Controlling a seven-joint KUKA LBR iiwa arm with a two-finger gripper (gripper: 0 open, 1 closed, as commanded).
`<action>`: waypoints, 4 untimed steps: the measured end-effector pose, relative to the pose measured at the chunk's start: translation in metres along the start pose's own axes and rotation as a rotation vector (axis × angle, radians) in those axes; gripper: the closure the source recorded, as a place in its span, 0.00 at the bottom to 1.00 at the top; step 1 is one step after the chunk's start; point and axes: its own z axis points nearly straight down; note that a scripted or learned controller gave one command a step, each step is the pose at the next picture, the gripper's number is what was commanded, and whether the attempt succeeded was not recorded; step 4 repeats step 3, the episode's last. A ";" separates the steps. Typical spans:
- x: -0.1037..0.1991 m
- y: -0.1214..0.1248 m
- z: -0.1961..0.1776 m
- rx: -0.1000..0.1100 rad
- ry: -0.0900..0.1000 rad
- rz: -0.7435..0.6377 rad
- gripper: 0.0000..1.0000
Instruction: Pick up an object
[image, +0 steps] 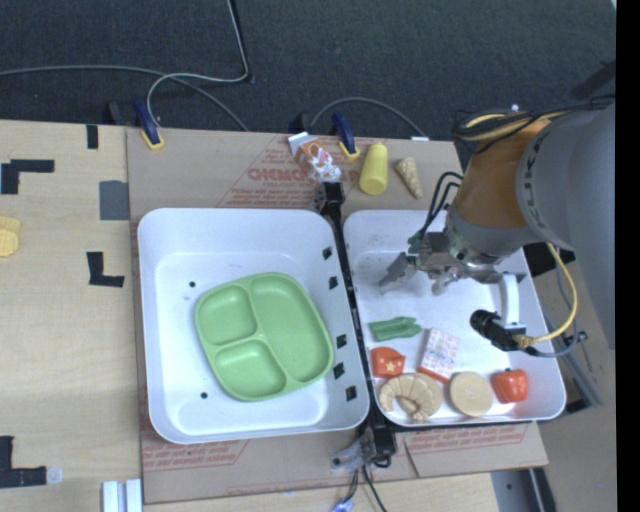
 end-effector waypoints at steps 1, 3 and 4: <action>0.006 -0.045 0.045 -0.008 -0.001 -0.001 0.00; 0.070 -0.076 -0.075 -0.005 0.000 -0.001 1.00; 0.070 -0.076 -0.075 -0.005 0.000 -0.001 1.00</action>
